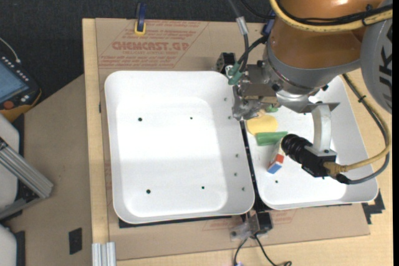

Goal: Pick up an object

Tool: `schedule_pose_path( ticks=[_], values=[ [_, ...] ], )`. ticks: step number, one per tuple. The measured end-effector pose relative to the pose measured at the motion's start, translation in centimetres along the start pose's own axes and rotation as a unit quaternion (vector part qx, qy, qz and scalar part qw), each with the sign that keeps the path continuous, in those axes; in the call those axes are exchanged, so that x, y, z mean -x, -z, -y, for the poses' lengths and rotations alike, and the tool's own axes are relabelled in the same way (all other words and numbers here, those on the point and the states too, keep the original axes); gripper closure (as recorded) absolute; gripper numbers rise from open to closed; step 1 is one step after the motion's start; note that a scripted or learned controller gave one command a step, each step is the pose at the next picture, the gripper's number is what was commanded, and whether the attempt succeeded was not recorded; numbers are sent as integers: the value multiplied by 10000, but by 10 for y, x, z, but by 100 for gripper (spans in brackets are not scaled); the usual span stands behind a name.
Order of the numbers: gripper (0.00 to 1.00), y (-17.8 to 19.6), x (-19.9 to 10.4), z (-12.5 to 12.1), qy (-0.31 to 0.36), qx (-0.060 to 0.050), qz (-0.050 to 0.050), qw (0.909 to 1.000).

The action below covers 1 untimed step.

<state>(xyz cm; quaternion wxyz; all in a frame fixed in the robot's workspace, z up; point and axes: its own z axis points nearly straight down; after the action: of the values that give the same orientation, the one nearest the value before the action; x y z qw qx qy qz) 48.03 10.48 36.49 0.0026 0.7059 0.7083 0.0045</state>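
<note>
The gripper [252, 108] is lowered into the right bin [349, 190] beside a yellow block [262, 125]; finger state cannot be told

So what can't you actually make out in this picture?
- Gripper in the camera view: its fingers sit under the wrist, so open or shut is unclear.
- Yellow object: its top is covered by the gripper.
- Right bin: the arm hides its far part.

I see broad free room across the left bin [124, 134] at frame centre-left. The right bin [355, 134] is crowded: my arm [324, 15] covers its upper part, with a yellow piece [262, 125], green piece [269, 137] and small red-blue piece [276, 163] near the divider.
</note>
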Motion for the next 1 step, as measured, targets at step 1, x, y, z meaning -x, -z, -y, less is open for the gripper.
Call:
schedule_pose_path(
  ticks=[1],
  values=[
    [100, 72, 52, 0, -40, 0, 14, 10000]
  ],
)
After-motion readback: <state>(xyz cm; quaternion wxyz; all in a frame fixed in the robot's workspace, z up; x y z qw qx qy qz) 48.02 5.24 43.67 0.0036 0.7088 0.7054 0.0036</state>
